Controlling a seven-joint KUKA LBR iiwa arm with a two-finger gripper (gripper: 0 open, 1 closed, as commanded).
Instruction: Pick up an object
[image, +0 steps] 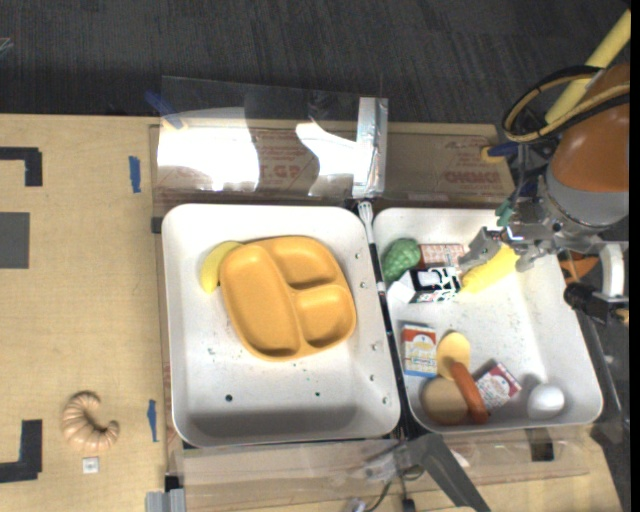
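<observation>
The bench (70, 300) is a flat light brown board. Two white bins sit on it side by side. The left bin (190, 400) is the landmark. The right bin (575, 330) touches its right side. A small tan croissant toy (88, 420) lies on the board to the left of the left bin, near its front corner.

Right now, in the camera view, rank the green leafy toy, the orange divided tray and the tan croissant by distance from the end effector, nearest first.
1. Green leafy toy: right bin, left of the end effector.
2. Orange divided tray: left bin.
3. Tan croissant: on the bench, far left.
</observation>
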